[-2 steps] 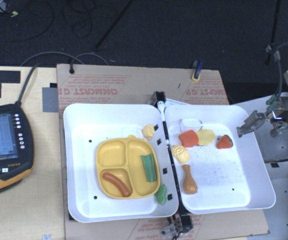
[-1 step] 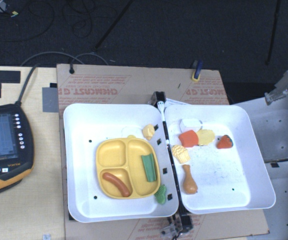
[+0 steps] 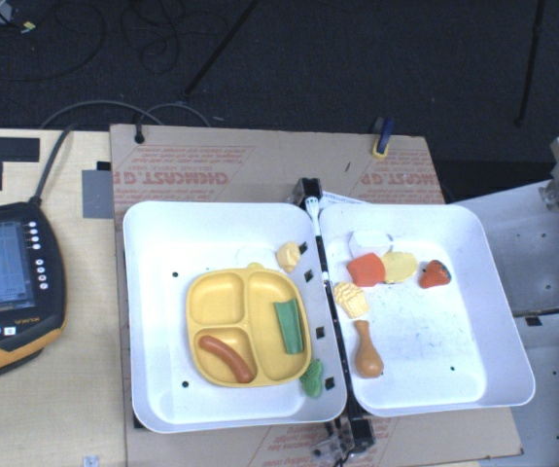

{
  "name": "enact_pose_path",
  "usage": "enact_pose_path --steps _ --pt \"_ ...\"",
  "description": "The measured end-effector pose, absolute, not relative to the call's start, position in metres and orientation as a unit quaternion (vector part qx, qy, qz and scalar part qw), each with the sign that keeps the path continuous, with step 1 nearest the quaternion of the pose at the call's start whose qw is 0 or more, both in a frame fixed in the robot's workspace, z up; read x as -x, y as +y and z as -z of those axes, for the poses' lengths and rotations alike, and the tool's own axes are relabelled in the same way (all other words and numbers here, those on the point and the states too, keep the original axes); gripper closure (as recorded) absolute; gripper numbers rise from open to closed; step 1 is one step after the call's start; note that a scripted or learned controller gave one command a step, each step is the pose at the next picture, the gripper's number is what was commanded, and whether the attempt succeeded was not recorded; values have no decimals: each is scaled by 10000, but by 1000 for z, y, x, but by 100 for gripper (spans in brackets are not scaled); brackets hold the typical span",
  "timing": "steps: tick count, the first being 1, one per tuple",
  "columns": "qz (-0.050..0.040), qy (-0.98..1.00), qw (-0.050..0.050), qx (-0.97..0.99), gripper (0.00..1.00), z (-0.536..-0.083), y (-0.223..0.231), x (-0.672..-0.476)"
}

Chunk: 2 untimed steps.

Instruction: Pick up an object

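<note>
The black divider (image 3: pixel 320 290) where the two white bins meet is the handiest landmark, since the toy food is sorted to either side of it. To its left, the left bin (image 3: pixel 153 261) carries a yellow compartment tray (image 3: pixel 211 300), set flat so its wells keep things from rolling: a sausage (image 3: pixel 227 357) lies in the lower-left well and a green strip (image 3: pixel 288 326) in the right one. A pale shell-like piece (image 3: pixel 289 256) sits just above the tray, near the divider, and a small green piece (image 3: pixel 312 378) rests below the tray, almost against the divider. To the divider's right, the right bin (image 3: pixel 493 358) holds loose pieces, which I judge the likeliest candidates for a pick: a ridged yellow piece (image 3: pixel 350 301) just beside the divider, a drumstick (image 3: pixel 366 350) below it, an orange-red block (image 3: pixel 366 269) touching a yellow piece (image 3: pixel 400 267), a red piece (image 3: pixel 436 274) farther out, and something white (image 3: pixel 370 241) above that blends into the bin, so its shape is uncertain. Whether the gripper's fingers are apart or together cannot be told here. No object has been lifted yet.
</note>
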<state>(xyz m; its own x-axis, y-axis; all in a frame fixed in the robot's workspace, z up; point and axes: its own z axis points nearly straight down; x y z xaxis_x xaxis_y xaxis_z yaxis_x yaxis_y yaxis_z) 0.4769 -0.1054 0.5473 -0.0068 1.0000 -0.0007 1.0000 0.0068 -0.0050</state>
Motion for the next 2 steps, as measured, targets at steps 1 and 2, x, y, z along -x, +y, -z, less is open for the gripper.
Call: enact_pose_path --steps 1,2 --pt "-23 -7092 30 7050 100 -495 -41 -476" --pt "-42 -7106 46 7036 100 -410 52 -475"
